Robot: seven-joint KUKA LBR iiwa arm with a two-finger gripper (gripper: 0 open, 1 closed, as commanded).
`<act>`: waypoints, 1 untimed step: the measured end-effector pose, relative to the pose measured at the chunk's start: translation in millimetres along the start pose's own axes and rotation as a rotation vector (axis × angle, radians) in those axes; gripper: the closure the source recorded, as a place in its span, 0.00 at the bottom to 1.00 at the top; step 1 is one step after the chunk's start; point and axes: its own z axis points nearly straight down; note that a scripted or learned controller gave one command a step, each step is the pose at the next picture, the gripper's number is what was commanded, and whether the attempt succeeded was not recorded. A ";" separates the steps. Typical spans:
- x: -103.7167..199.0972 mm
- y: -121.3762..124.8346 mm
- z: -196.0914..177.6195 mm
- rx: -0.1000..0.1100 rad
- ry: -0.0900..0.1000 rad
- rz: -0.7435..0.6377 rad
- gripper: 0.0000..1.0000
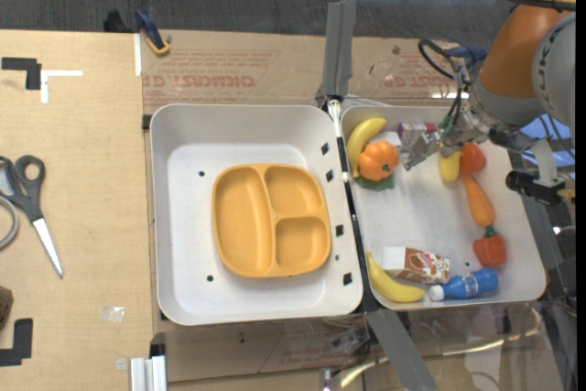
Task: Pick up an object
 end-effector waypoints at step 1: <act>-25.4 -83.2 23.1 -0.001 -0.008 -0.117 0.00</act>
